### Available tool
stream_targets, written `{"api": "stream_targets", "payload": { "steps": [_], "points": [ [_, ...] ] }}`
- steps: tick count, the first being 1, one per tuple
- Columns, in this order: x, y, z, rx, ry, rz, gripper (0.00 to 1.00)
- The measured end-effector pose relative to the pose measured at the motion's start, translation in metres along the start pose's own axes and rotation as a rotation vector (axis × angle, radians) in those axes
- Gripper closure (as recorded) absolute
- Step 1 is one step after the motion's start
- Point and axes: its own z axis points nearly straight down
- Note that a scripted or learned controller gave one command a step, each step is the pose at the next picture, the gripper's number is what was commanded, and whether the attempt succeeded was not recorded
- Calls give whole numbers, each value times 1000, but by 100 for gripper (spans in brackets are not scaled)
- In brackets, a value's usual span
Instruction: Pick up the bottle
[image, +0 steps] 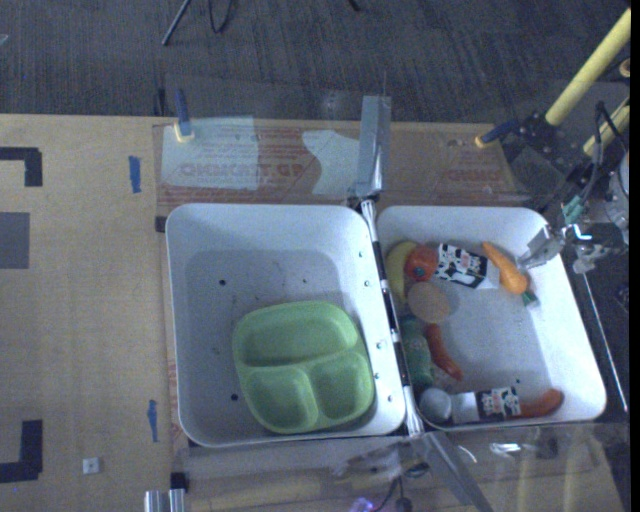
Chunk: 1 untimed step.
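Two white bins sit side by side on the bench. The left bin (200, 300) holds a green divided tray (303, 366), which lies toward the near right corner of that bin, tilted a little.

The right bin (570, 330) holds a jumble of small things. The bottle (478, 404) lies on its side along the near wall of this bin, its pale cap end pointing left toward the divider between the bins and its black-and-white label toward the right. An orange sausage-shaped toy (541, 403) lies touching the bottle's right end, in the near right corner. Along the left wall are a yellow banana (398, 262), a red-orange round fruit (421, 265) just beside it, a tan round disc (432, 302) below those, a dark green thing (414, 352) against the divider, and a red-orange pepper-like piece (441, 352) next to it. Near the far wall lies a small carton with a black-and-white cow pattern (463, 266), and to its right an orange carrot (505, 268) slanting down toward the bin's right side.

The gripper (545, 247) is over the far right corner of the right bin, by the rim, close to the carrot's tip. Nothing shows between its fingers, but they are too small and blurred to tell how far apart they stand. The bottle is well apart from the gripper, at the opposite, near side of the same bin, with bare bin floor between them
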Motion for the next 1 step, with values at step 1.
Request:
{"api": "stream_targets", "payload": {
  "steps": [1],
  "points": [
    [-10, -61, 155, 0, 0, 34, 0]
  ]
}}
